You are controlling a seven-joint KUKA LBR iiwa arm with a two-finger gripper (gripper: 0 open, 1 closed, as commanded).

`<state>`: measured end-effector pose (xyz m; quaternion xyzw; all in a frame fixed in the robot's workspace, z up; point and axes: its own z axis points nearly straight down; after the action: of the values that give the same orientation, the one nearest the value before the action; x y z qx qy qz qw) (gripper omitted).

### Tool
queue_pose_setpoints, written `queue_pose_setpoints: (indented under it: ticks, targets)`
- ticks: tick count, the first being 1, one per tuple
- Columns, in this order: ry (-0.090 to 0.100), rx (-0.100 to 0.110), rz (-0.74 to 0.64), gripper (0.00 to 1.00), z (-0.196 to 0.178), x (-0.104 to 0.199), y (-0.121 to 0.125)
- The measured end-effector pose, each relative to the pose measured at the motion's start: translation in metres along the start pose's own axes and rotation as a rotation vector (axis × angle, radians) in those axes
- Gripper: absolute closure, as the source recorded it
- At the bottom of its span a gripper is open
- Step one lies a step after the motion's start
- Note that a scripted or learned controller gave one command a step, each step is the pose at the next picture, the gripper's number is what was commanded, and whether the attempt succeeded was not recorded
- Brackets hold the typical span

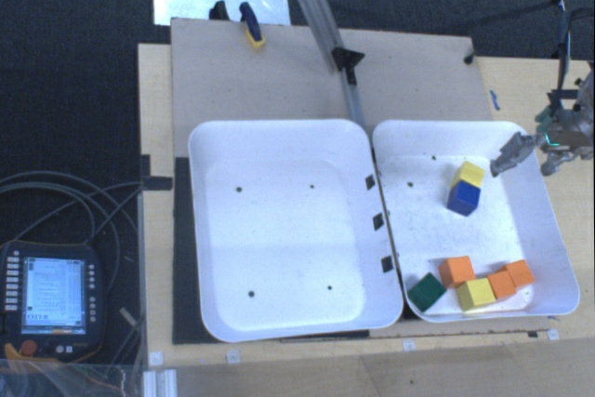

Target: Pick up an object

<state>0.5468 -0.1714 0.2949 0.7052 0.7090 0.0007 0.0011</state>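
Over at three o'clock the end effector [535,153] hung above the right edge of the right bin [539,200], its two fingers spread apart with nothing between them, one grey finger [511,151] slanting in toward the bin floor. Just beside it, toward nine o'clock, a yellow cube [470,173] sat touching a blue cube [463,198] directly at its six o'clock, both clear of the end effector. Down at the bin's six o'clock rim the rest were clustered: a green cube [427,291], an orange cube [456,270], a second yellow cube [476,294] and two more orange blocks [510,278] pressed side by side along the rim. The left bin [214,153] lay alongside on the tabletop [409,70], the two bins' rims meeting at the centre. At the view's eight o'clock a handheld control pendant [48,297] rested off the tabletop with its screen lit, the writing on it too small to read. No brand or label could be made out anywhere.
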Motion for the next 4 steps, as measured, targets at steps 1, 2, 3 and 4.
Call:
queue_pose_setpoints:
  ticks: [1,2,3,4]
  targets:
    - [0.000,0.000,0.001,0.00,0.000,0.000,0.000]
    - [0.000,0.004,0.002,0.00,0.051,0.000,0.010]
    - [0.001,0.006,0.003,0.00,0.113,0.003,0.011]
    - [0.001,0.004,0.002,0.00,0.160,0.003,0.020]
